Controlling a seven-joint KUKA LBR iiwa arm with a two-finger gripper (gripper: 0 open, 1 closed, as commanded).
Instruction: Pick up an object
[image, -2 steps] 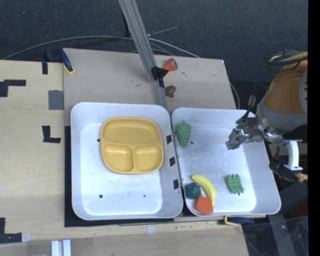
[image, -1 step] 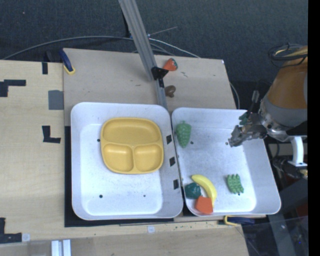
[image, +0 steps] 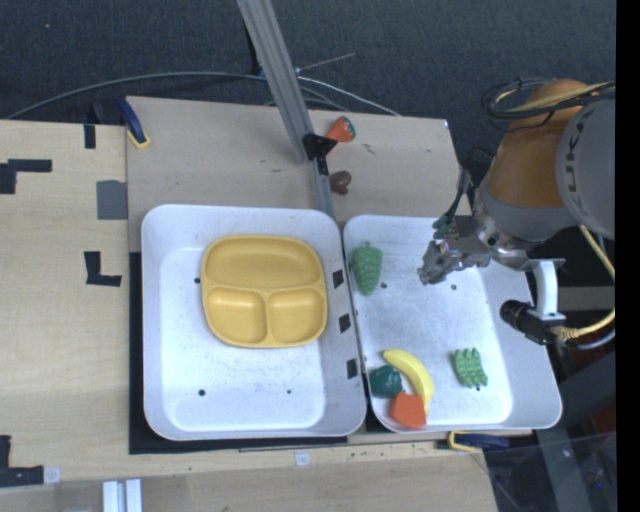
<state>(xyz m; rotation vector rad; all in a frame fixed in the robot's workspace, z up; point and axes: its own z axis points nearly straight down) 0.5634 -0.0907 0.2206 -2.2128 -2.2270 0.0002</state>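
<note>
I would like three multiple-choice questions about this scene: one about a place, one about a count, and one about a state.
1. Where does the yellow divided tray lie?
A. in the left bin
B. in the right bin
C. on the bare bench

2. How many toy items lie in the right bin?
A. two
B. five
C. eight

3. How does the pincer stand to the banana?
A. it grips the banana
B. it is apart from it, over the bin's far part
C. it presses on it

Answers:
1. A, the tray sits within the left bin.
2. B, two green pieces, the banana, a teal piece and an orange piece.
3. B, bare bin floor separates them.
</note>
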